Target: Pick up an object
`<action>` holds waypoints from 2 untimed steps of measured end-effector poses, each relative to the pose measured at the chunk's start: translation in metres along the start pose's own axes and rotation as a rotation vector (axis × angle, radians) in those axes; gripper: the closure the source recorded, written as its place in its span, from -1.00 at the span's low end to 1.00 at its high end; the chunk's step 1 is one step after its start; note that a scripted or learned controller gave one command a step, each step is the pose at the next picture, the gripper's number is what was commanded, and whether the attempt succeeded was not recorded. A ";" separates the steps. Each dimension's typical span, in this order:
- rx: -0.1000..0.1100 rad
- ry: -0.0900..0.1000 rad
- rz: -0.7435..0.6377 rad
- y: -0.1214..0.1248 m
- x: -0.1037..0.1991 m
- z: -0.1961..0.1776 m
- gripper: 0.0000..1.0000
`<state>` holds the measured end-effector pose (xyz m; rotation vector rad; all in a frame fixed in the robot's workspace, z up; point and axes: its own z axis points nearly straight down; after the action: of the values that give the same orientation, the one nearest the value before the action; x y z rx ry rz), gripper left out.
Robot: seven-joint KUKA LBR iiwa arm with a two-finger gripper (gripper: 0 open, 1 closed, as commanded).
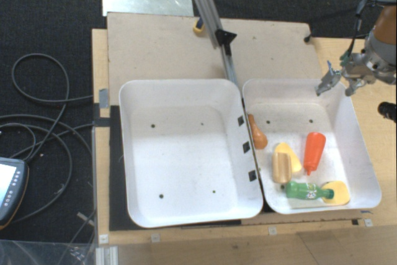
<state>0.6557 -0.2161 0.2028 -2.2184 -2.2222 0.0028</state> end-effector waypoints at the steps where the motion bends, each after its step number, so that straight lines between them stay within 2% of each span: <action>1: 0.000 0.000 -0.001 0.003 -0.001 0.062 -1.00; 2: -0.001 0.000 -0.003 0.003 0.000 0.114 -1.00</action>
<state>0.6582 -0.2165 0.0889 -2.2156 -2.2255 0.0018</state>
